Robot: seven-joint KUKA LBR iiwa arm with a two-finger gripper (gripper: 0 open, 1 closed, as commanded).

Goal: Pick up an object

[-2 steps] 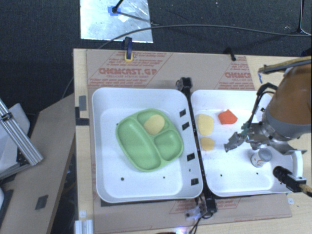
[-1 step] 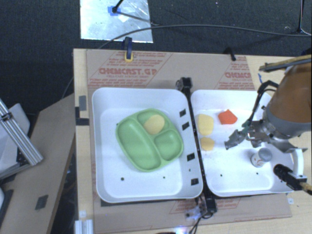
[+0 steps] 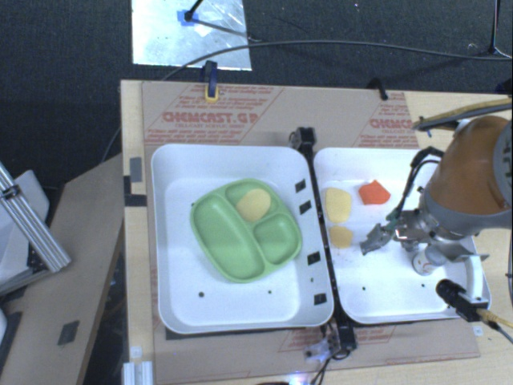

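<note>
In the right bin [image 3: 361, 299], a pale yellow piece [image 3: 338, 204] lies near the left wall, with a smaller yellow-orange piece [image 3: 341, 236] just below it and an orange-red piece [image 3: 373, 192] to its right. A green divided plate [image 3: 232, 247] sits in the left bin [image 3: 184, 295] and holds a yellow piece [image 3: 254, 204] in its top compartment. My gripper [image 3: 373, 241] hangs low over the right bin, just right of the small yellow-orange piece. Its fingers point left and look spread, with nothing between them.
A black divider with clips [image 3: 317, 223] runs between the two bins. The arm's orange band [image 3: 477, 171] and grey wrist cover the right bin's right side. Cardboard [image 3: 272, 111] lies beyond the bins, with a foil sheet [image 3: 188, 22] further back.
</note>
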